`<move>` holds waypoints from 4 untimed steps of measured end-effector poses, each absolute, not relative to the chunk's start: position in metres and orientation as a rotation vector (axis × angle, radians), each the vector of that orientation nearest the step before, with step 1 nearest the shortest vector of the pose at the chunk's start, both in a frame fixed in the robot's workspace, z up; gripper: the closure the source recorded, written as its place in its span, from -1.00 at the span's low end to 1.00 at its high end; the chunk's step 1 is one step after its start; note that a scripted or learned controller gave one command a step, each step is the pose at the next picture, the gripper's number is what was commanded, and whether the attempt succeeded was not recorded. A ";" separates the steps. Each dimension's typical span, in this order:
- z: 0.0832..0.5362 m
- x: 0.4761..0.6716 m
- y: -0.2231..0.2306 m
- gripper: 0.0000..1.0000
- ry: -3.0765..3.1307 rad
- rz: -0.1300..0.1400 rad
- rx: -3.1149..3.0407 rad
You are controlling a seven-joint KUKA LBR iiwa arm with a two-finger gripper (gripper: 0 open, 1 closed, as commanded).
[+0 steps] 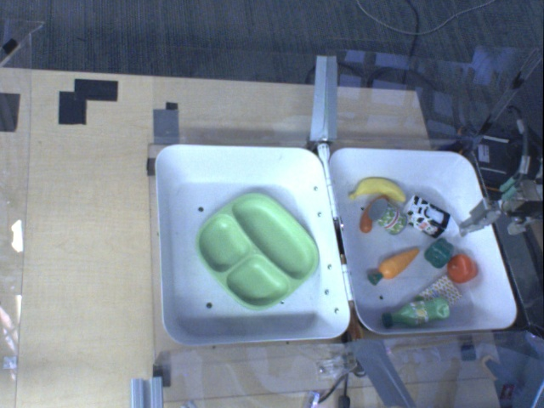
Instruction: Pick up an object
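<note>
Nearest the bottom of the frame, in the right bin point(489, 185), lay a green bottle point(417, 313) on its side, with a patterned scrap point(441, 290) just above it. A little higher sat the tomato point(461, 268) toward the right wall, a small green block point(439, 252) beside it, and the carrot point(396, 263) slanting across the middle. Farther up were a printed can point(392, 219), a black-and-white cup point(427, 216) on its side, and the banana point(377, 189) curved along the top.

The left bin point(178, 253) held a green divided plate point(257, 248) and nothing for me to lift.

My claw point(478, 218) hung at the right edge of the frame, over the right bin's rim, just right of the cup and above the tomato. It looked empty, I think, but at that size and blur I could not tell whether it was spread or pressed together.

I judged this the approach: nothing was chosen or gripped yet. The next move called for picking one piece standing clear of its neighbours, the tomato or the carrot perhaps, coming in over it and dropping straight down.
</note>
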State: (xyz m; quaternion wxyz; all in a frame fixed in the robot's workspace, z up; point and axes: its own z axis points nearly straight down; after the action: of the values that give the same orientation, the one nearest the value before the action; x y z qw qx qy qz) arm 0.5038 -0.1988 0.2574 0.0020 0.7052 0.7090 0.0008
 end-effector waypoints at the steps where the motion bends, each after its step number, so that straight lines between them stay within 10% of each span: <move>1: 0.193 0.512 -0.184 -1.00 2.534 0.004 1.849; 4: 0.089 0.650 -0.185 -1.00 2.645 0.006 1.675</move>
State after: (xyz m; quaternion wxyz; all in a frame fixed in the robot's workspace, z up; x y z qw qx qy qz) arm 0.6504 -0.1846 0.0888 0.0053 0.5349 0.8449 0.0020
